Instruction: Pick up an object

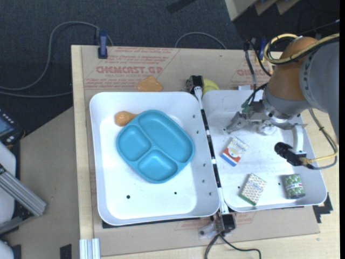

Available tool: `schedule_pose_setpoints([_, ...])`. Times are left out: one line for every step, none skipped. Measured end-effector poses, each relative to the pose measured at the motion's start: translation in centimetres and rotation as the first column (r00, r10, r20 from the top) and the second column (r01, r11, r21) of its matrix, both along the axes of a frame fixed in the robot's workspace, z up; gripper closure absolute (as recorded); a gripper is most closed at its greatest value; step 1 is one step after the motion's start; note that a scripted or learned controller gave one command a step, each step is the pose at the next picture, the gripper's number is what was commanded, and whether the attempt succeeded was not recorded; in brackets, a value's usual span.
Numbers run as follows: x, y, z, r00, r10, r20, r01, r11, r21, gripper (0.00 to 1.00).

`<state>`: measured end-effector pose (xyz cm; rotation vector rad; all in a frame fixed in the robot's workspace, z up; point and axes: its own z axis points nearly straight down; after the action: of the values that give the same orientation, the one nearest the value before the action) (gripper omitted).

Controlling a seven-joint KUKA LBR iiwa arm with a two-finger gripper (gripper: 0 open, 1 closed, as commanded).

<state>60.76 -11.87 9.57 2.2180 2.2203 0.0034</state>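
where the left bin [102,161] holds one blue divided plate [154,145], one orange lump [124,117] touches that plate's upper left rim. right of the plate, the right bin [265,158] holds three small things: one red-and-white packet [233,151] nearest the plate, one green-patterned packet [253,188] lower right of it, and one green can [294,186] farthest right. the gripper [243,121] hangs above the red-and-white packet; whether it is wide or narrow, i cannot tell.

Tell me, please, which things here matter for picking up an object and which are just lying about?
Part of the job:
- gripper, over the right bin
- red-and-white packet, patterned box and green can in that bin
- blue divided plate and orange piece in the left bin

Lying about:
- orange lump behind the bins
- yellow thing
- blue clip
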Motion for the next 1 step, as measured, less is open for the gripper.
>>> schedule_pose_setpoints([3.34, 2.55, -1.16, 1.000, 0.002, 0.000, -0.002, 1.000, 0.001, 0.00])
